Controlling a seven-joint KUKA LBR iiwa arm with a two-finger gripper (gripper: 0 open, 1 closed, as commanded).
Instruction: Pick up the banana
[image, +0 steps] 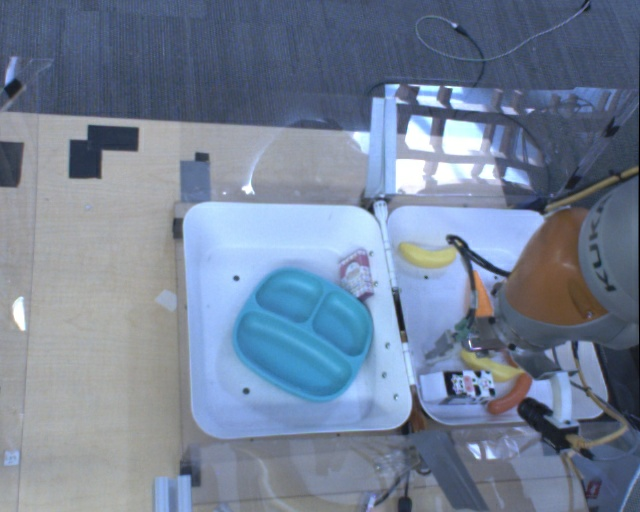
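The gripper (478, 345) sits just above a banana (492, 365); its opening cannot be told. Another banana (427, 255) lies well beyond it.

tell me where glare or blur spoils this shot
Camera view: strong window glare sits on the shiny panel behind the right bin; faint arc reflections cross the bench above the left bin. The blue plate and the banana are sharp and evenly lit; the arm is large and softer, shading the clutter beneath it.
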